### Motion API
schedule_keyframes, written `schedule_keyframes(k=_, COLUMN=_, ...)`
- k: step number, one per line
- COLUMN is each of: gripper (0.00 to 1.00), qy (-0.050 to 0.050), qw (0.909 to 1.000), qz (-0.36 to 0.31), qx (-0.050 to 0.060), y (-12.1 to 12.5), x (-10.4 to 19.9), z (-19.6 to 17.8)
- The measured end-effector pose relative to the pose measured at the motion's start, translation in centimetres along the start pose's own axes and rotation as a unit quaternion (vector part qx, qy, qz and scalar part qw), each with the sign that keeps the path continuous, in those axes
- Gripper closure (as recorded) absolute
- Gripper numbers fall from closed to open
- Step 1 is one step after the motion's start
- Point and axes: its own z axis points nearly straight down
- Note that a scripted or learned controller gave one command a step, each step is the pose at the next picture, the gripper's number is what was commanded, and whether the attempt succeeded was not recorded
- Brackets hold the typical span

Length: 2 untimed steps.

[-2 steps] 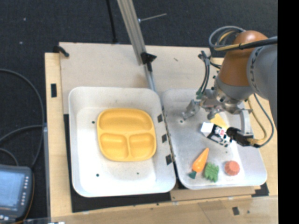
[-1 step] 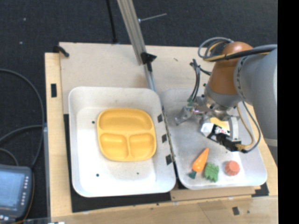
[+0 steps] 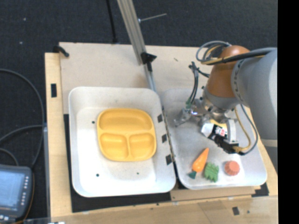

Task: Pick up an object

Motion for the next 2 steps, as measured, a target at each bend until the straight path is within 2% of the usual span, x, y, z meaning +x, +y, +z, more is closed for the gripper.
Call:
schedule_keyframes(k=1, gripper=1.0, qy=0.0, qw=1.0, qz=0.002, qx=-0.002, y=0.1, x=-0.1, z=-1.2)
schedule_keyframes(k=2, gripper=1.0, qy=0.0, qw=1.0, qz=-0.002, qx=-0.004, y=1.1, x=0.2, z=-6.3)
